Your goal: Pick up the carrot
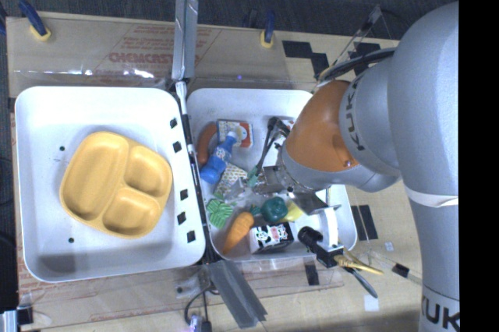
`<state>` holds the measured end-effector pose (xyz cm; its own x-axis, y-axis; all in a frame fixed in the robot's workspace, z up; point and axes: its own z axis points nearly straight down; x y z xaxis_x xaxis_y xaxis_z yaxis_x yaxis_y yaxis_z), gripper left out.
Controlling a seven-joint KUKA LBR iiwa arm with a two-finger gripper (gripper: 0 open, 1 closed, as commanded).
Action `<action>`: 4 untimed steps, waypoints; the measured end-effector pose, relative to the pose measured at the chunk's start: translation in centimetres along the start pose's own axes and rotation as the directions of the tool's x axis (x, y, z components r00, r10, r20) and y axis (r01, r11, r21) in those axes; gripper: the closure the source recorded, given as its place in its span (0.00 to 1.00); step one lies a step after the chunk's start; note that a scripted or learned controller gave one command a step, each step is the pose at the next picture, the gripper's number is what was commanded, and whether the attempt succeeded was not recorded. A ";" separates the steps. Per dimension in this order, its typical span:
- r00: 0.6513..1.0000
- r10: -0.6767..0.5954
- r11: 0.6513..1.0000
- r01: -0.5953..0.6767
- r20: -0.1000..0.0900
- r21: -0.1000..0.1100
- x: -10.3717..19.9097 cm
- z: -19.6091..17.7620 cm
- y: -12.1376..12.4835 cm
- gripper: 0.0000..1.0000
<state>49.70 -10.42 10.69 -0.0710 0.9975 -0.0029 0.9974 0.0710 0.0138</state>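
Observation:
The orange carrot (238, 231) lies tilted near the front left of the right bin (347, 227), its green top pointing toward a green leafy toy (219, 211). The gripper (265, 179) hangs under the arm's orange band over the middle of that bin, up and to the right of the carrot and apart from it. The wrist hides most of the gripper. Nothing visibly hangs from it.
Around the carrot lie a cow-patterned carton (271, 238), a teal round toy (274, 208), a blue bottle (217, 160), a brown sausage (205, 142) and a white card (235, 132). A yellow divided plate (117, 182) sits in the left bin (39, 120).

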 end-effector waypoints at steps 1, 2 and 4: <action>0.935 -0.354 0.935 0.354 -0.009 0.013 -4.0 1.5 -2.3 0.00; 0.941 -0.337 0.941 0.337 -0.011 0.015 -0.2 1.6 -2.1 0.00; 0.940 -0.340 0.940 0.340 -0.012 0.015 -0.3 0.6 -2.1 0.00</action>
<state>47.68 -10.86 10.04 -0.4059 0.9139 0.0041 0.9139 0.4060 -0.0032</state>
